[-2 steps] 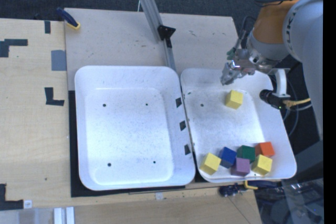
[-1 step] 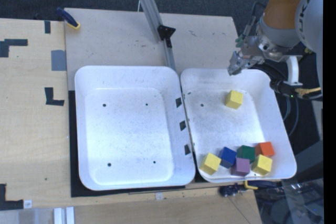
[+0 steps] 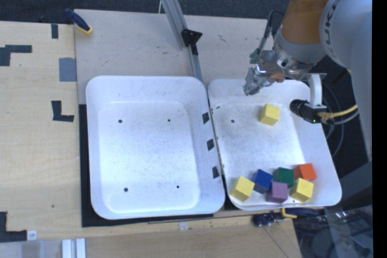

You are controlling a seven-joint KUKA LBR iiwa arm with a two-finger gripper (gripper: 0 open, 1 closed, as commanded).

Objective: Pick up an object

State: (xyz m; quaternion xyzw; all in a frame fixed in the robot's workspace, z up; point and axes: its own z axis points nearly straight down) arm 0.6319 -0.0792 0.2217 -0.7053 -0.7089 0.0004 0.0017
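Observation:
A lone yellow cube lies in the upper part of the right bin. Several more cubes crowd that bin's near edge: yellow, blue, purple, green, orange and another yellow. My gripper hangs over the right bin's far rim, up and to the left of the lone yellow cube. Nothing shows between its fingertips.
The left bin sits beside the right one, their rims meeting at the centre. A slanted metal rail runs down from the top to a black bracket at the bins' far edge. A blue and yellow item lies on the bench at far left.

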